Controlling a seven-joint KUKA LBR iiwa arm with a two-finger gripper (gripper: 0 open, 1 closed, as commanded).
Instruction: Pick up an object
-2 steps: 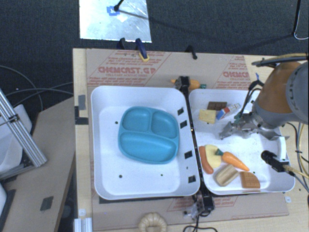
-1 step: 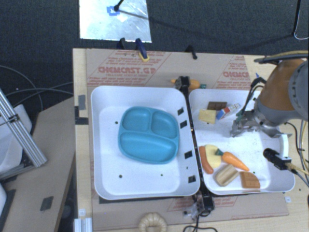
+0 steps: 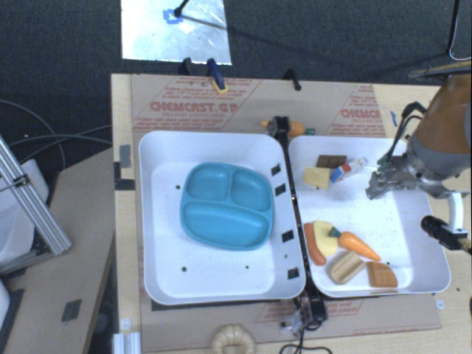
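Your jaws (image 3: 377,186) hang low over the right bin (image 3: 424,231), upper right part; you cannot tell whether they are spread or pressed together. Nothing visible between them. Nearest item: a small red-and-blue tube (image 3: 346,169), just to their left. Beside it a chocolate bar (image 3: 331,161) and a yellow cheese block (image 3: 317,177). Toward the bin's front edge, well apart from the jaws: carrot (image 3: 359,245), sausage (image 3: 315,245), bread roll (image 3: 345,267), cracker (image 3: 382,275). Left bin (image 3: 166,220) holds a blue divided plate (image 3: 227,205).

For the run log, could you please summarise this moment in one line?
gripper: over right bin, nothing visibly held | carrot: in bin | blue plate: left bin
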